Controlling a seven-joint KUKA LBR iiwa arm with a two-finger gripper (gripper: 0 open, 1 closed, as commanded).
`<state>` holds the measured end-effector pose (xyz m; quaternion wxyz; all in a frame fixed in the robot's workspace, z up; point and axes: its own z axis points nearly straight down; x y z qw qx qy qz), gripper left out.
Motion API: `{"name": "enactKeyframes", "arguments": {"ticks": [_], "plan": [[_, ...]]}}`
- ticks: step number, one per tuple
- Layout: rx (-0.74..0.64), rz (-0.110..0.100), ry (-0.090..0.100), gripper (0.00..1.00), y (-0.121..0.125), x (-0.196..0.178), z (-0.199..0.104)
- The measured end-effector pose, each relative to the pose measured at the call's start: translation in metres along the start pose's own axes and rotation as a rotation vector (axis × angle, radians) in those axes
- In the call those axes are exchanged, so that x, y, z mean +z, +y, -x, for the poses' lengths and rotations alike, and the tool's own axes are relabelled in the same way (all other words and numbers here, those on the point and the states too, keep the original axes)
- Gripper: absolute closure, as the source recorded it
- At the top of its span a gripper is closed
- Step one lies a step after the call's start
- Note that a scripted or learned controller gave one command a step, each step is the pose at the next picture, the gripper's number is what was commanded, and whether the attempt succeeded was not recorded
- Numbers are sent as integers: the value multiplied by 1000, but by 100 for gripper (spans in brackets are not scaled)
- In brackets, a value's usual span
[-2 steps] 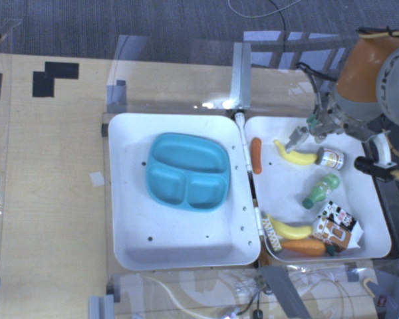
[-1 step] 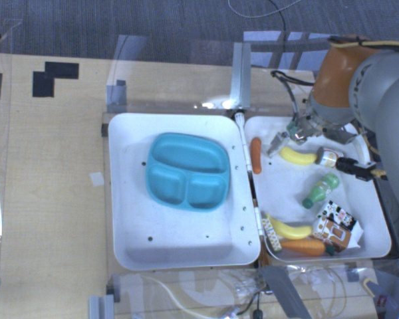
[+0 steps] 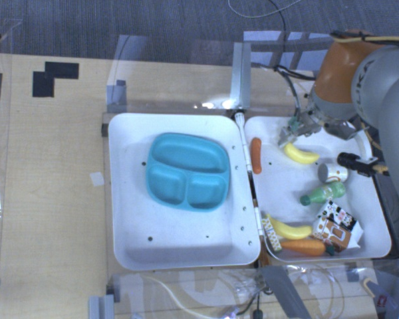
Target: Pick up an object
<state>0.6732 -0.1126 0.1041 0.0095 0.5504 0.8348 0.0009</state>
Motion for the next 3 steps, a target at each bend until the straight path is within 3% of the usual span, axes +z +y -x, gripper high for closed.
{"name": "enactKeyframes", "arguments": {"ticks": [1, 2, 3], "plan": [[-13, -3, 10, 100, 7, -95, -19], [-411, -3, 13, 100, -30, -37, -20], [-356, -2, 13, 100, -30, -85, -84]]}}
